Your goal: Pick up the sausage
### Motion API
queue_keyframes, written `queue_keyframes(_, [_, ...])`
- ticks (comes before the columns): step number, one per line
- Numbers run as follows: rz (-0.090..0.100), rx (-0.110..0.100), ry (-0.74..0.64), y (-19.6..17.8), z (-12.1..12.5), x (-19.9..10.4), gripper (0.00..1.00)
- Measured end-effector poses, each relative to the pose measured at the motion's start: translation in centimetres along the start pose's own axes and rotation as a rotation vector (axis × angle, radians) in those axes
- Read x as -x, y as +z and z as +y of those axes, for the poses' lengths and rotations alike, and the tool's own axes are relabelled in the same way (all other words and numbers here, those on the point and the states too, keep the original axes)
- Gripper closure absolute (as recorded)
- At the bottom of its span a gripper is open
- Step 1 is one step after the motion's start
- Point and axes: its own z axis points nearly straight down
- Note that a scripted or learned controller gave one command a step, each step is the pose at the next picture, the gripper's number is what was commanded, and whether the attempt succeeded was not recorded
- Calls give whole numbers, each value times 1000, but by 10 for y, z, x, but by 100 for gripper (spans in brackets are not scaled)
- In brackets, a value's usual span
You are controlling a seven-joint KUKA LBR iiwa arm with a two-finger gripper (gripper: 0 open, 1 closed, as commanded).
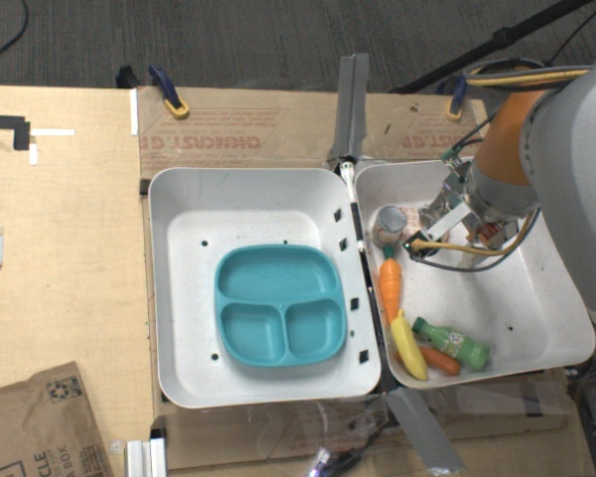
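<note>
Here, right bin (566, 306), hand (455, 222) low over its far end, spread or pressed together cannot be told, sausage (439, 360) at the near end, well apart from the hand, between banana (407, 346) and bottle (459, 344), carrot (389, 284) beyond.

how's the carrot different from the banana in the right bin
The carrot is orange with a green top; the banana is plain yellow. The carrot lies straight, the banana curves. The carrot sits farther back, the banana nearer the front edge. Both lie along the left wall of the right bin.
</note>
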Motion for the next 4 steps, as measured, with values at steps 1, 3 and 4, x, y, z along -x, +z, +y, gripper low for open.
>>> queue_keyframes(1, [-11, -3, 286, -2, -32, 19, 0])
queue_keyframes(3, [-14, -13, 108, 3, -27, 34, 0])
queue_keyframes(4, [1, -5, 105, -12, -24, 29, 100])
